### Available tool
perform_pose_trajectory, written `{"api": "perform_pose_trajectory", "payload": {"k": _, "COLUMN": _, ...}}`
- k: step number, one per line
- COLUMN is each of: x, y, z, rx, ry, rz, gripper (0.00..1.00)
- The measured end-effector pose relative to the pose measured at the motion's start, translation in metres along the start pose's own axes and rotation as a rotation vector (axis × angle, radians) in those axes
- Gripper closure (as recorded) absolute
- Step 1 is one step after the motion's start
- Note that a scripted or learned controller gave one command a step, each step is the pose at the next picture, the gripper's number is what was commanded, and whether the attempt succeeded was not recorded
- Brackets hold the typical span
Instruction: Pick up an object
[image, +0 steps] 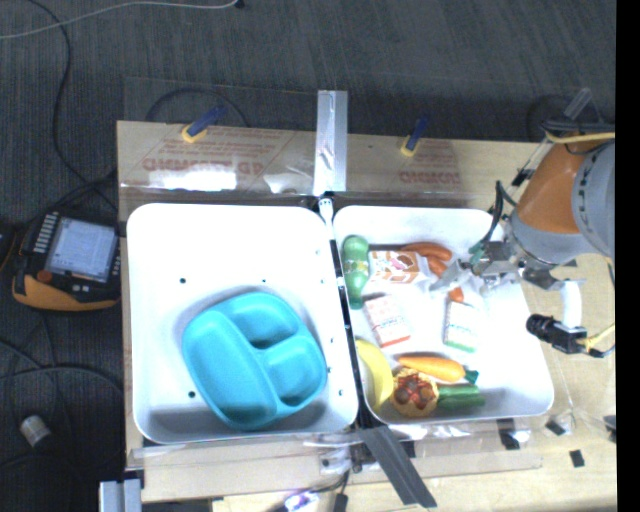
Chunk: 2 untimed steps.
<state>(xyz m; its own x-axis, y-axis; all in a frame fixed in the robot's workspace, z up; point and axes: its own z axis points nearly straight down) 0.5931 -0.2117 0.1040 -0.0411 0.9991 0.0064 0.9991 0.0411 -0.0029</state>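
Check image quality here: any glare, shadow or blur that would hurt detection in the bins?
Camera view: glare on the clear sheet behind the bins; white bins evenly lit, a soft shadow under the blue tray; small items in the right bin look soft, labels unreadable; gripper slightly blurred.

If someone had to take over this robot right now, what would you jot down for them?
Hand: low over the right bin's upper right corner; nothing seen in its grip.
Right bin: green bottle, snack packet, two small cartons, banana, carrot, all still lying loose.
Left bin: blue divided tray.
Done: nothing lifted yet.
Left: grip one object and raise it.
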Motion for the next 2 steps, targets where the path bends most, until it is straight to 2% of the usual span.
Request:
{"api": "perform_pose_trajectory", "payload": {"k": 1, "x": 0.0200, "y": 0.0165, "z": 0.0147, "rx": -0.007, "ry": -0.016, "rz": -0.089, "gripper": 0.00}}
{"api": "perform_pose_trajectory", "payload": {"k": 2, "x": 0.0204, "y": 0.0178, "z": 0.0050, "rx": -0.010, "ry": -0.017, "rz": -0.088, "gripper": 1.00}}
